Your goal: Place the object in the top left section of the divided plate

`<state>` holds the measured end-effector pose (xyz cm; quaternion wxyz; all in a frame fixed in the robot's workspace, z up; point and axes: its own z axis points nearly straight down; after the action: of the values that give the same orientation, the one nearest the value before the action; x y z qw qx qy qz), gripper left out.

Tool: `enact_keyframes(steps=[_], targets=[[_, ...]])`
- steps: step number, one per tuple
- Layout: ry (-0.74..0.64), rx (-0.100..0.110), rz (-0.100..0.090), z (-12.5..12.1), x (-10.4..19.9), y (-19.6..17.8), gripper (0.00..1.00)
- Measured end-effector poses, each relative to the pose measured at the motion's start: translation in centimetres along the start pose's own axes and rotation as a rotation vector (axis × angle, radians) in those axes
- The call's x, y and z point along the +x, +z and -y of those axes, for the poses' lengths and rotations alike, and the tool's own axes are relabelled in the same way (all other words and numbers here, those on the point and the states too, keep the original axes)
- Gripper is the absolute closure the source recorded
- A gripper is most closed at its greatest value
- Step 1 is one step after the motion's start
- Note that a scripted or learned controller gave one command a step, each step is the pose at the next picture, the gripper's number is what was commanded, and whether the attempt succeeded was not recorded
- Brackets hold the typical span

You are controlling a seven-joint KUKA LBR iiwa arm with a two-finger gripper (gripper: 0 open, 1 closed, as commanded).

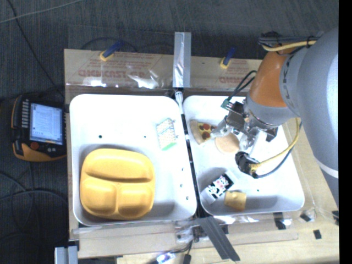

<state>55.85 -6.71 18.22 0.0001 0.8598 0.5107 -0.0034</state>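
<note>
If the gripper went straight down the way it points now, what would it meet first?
Most likely the round tan piece on the floor of the right bin: the gripper hangs right beside and partly over it. Height above it is unclear from this slanted view, so it might meet bare bin floor next to it instead.

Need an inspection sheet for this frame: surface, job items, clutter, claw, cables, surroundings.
Surface: two shallow white bins, left bin and right bin, side by side on the bench.
Job's things: yellow divided plastic plate in the left bin's lower part, its sections bare; round tan disc in the right bin under the claw.
Clutter: small green-and-white packet in left bin; black-and-white patterned item, tan block and small brown-and-red piece in right bin.
Grippers: claw low over the disc; finger state unclear.
Cables: yellow-and-black cable loop hanging off the wrist.
Surroundings: orange handheld pendant with lit screen left of the bins.
</note>
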Motion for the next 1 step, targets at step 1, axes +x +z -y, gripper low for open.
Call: enact_keyframes(steps=[1], targets=[[-0.002,0.004,0.003,0.03,0.04,-0.74,1.00]])
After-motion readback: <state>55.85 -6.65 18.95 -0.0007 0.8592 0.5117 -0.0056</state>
